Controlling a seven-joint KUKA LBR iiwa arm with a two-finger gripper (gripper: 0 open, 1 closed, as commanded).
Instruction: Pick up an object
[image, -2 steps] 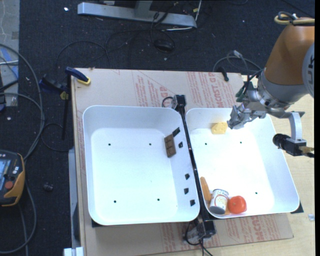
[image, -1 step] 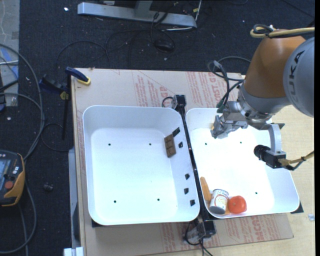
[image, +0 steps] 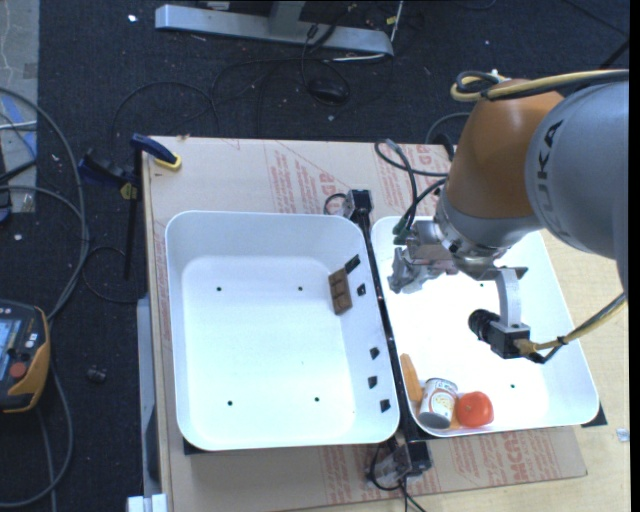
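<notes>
We take the right bin (image: 560, 300) as landmark. Left of it, touching along the divider, the left bin (image: 260, 330) holds a brown chocolate bar (image: 343, 287) near its right wall. The arm (image: 530, 170) hangs over the right bin's upper half; the gripper (image: 408, 270) sits near its upper left wall, state we cannot tell. In its lower left corner cluster a small can (image: 437, 401), a tomato (image: 475, 408) and a carrot (image: 410, 376). We judge this the approach step: next, travel down toward that corner cluster and descend.
</notes>
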